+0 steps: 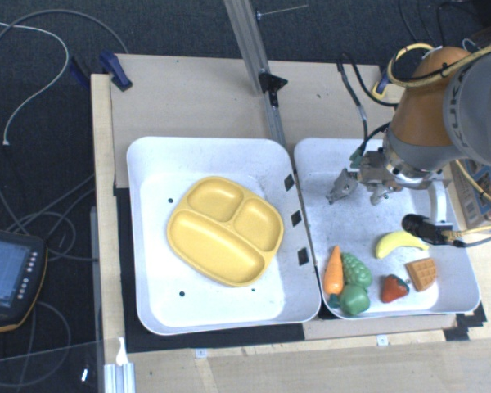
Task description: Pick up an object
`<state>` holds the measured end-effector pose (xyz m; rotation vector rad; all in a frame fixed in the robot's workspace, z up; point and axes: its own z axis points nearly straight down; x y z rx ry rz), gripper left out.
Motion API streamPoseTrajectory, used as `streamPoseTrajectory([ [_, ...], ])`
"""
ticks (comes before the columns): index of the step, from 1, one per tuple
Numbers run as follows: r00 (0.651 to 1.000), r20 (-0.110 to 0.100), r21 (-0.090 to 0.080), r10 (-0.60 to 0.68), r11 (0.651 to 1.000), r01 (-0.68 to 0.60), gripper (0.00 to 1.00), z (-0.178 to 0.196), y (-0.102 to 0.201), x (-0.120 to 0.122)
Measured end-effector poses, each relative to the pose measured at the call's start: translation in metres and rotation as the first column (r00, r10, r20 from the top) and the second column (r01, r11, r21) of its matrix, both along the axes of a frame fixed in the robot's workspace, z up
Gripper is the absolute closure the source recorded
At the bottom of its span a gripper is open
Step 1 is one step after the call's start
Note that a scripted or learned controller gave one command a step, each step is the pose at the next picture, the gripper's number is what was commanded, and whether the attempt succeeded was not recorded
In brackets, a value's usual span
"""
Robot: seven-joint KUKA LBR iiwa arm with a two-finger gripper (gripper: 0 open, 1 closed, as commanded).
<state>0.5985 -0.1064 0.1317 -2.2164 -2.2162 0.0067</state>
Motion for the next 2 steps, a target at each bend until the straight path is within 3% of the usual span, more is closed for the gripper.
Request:
streamPoseTrajectory([
  [1, 1.000, 0.001, 0.000, 0.000, 1.000, 0.000, 0.00, -0.042, 0.001, -0.001],
  [2, 1.000, 0.008, 0.000, 0.001, 1.000, -0.001, 1.00, -0.028, 0.001, 0.001],
])
